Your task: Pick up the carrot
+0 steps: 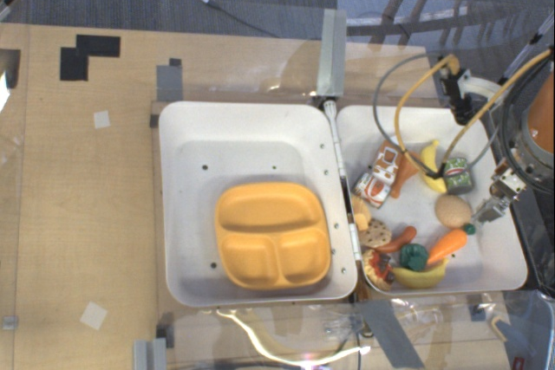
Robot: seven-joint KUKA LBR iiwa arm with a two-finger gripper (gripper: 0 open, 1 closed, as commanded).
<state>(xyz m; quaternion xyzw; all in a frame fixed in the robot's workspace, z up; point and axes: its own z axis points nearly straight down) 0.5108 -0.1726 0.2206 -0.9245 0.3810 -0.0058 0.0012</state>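
Bench, 2 white bins [173,212] | carrot [448,244] at 4 o'clock, unlifted | gripper [496,205] beside it, approaching; finger opening unreadable

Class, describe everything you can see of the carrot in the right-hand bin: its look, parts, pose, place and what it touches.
The carrot is a small toy that looks like smooth plastic, with an orange tapered body and a dark green cap at its upper right end. It lies on its side, slanting, on the floor of the right bin, near the front. Its lower left tip meets the yellow banana; a beige egg sits just above it.
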